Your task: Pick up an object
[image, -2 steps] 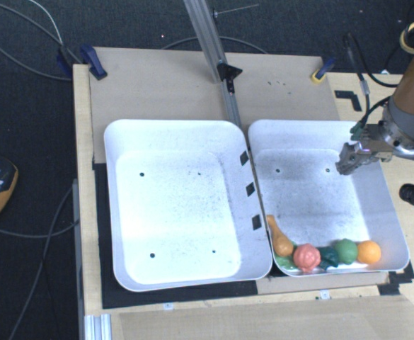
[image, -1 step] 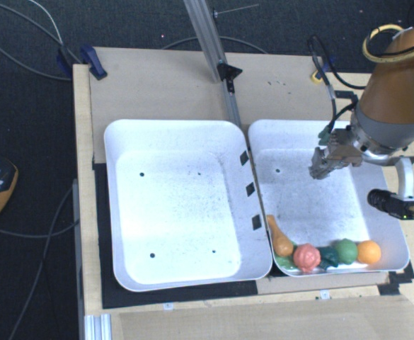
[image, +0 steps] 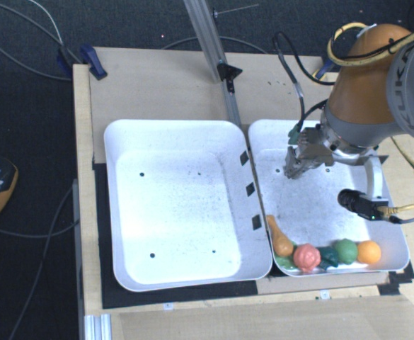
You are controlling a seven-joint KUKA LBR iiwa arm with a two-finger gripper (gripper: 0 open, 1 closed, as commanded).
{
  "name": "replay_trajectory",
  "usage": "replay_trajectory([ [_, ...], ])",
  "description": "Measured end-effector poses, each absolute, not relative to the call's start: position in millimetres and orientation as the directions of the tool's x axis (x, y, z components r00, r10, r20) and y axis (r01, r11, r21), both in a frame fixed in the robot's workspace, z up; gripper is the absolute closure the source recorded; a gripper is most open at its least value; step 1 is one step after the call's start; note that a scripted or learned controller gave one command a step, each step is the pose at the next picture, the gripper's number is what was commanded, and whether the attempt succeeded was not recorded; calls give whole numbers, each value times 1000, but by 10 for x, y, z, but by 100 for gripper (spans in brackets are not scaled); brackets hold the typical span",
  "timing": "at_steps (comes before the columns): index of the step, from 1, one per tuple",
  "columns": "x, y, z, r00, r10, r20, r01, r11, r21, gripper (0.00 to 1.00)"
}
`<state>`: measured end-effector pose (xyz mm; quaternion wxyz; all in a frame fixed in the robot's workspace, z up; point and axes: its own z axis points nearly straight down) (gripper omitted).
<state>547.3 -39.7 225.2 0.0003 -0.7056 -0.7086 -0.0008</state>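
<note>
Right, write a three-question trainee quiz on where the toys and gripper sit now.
1. True or false: the round orange ball lies in the right-hand shallow white bin.
2. The two-finger gripper hangs over which part of that bin? A) far end B) near edge, among the toys
3. Name the toy between the orange carrot-shaped toy and the round green ball.

Key: 1 true; 2 A; 3 the round pink ball.

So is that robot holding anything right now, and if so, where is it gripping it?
It looks like nothing is held. The tool hangs over bare floor of the right bin, apart from the toys lined along its near edge: carrot, pink ball, green ball, orange ball.
</note>
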Motion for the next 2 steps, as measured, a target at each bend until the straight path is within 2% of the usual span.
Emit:
replay_trajectory([
  [2, 5235, 742, 2190, -4, 1000, 1, 1000, 4, 0, 100],
])
